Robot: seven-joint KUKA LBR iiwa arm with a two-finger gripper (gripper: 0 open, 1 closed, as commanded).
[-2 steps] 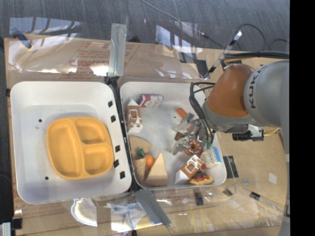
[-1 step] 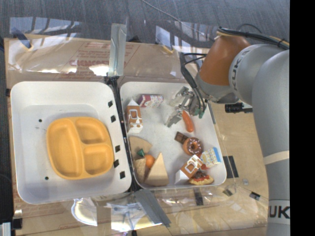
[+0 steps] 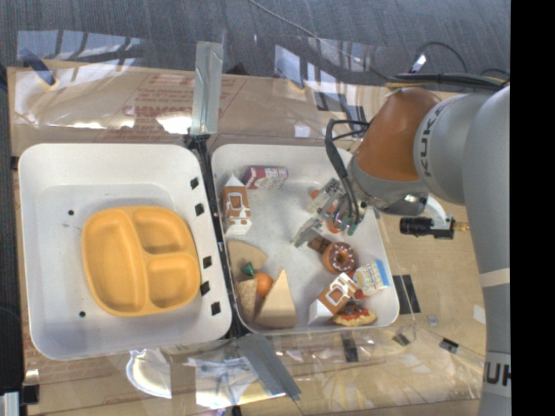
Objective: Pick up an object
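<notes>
Two white bins sit side by side on the surface point(image 3: 104, 102). Left bin point(image 3: 43, 232) carries a yellow divided plate point(image 3: 139, 260); right bin point(image 3: 286, 159) is crowded with small toy foods. Along its left wall stands a little white-and-brown carton point(image 3: 236, 206), and near the far wall a small reddish can point(image 3: 265, 177) lies on its side, long axis running left to right. At the near left corner a wedge of cheese point(image 3: 277, 302) points its tip toward the far side, with a small orange piece point(image 3: 263, 282) touching it and a tan slice point(image 3: 245, 258) just beyond. At the near right sit a second small carton point(image 3: 335, 295), a slice of pizza point(image 3: 353, 317) and a blue-and-white packet point(image 3: 372, 276).

The claw point(image 3: 334, 215) hangs over the right half of that bin, reaching in from the right — whether it is wide or narrow I cannot tell, and nothing is seen gripped in it. A chocolate doughnut point(image 3: 339, 256) lies flat just on the near side of the claw, close to its tip; being round, it has no long axis. The packet and carton crowd its near side.
</notes>
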